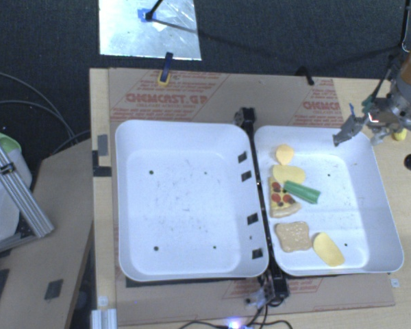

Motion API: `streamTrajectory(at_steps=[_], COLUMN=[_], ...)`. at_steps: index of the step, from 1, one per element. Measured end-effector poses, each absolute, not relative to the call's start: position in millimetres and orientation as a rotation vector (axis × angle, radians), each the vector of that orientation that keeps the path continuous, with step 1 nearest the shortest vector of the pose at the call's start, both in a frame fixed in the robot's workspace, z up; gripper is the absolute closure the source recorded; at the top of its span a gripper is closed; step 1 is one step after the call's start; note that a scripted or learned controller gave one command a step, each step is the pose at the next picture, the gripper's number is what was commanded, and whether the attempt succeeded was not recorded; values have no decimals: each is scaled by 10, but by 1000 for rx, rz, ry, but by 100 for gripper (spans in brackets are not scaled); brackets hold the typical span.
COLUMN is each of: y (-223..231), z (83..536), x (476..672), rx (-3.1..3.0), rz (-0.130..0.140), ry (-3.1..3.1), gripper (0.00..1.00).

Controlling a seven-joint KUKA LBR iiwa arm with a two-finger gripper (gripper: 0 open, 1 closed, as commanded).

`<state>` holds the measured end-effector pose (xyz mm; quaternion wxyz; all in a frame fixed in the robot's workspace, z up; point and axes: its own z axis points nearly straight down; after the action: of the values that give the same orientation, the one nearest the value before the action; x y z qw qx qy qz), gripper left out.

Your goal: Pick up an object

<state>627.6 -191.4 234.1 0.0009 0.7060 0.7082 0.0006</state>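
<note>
Nearest, in the right bin (380, 204), a yellow oval piece (328, 249) lies by the near edge beside a toast slice (293, 236). Behind them sit a pizza slice (281, 200), a green stick (301, 192) across a yellow chunk (288, 175), and a small yellow piece (284, 155). The left bin (185, 197) adjoins it. Both rest on brown cardboard (212, 91) printed "CHEMCAST" in red, on a pale wooden surface (61, 204). The gripper (359, 125) hangs over the right bin's far right corner, fingers parted, gripping nothing. Beyond is dark carpet (41, 26) with a shiny metal sheet (149, 18).
</note>
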Motion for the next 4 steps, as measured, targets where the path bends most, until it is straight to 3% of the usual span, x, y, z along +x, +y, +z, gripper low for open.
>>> streamTrajectory(at_steps=[1,2,3,4], y=[-2062,-1258,-449,664], z=[1352,923,1922,2054], x=[5396,6183,6735,6689], rx=[2233,2206,2199,2206], rz=[-9,8,20,9], ry=[2225,2235,2230,2237], gripper=[0,0,0,0])
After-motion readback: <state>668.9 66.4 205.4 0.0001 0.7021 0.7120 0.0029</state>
